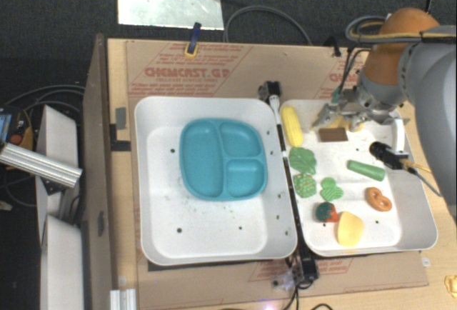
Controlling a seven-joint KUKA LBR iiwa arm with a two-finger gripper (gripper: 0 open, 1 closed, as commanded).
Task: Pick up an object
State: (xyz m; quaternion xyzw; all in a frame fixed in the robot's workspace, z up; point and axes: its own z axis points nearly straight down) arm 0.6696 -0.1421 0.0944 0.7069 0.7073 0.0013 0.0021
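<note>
Two bins sit on the bench; the hand (341, 116) hovers at the right bin's (414, 230) far edge, just over a brown block (332, 134), its grip hidden; reaching stage, next lower and close

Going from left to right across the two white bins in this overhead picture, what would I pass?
Blue sectioned plastic plate → yellow toy corn cob → green cylinder-shaped toy → orange pretzel-shaped toy.
</note>
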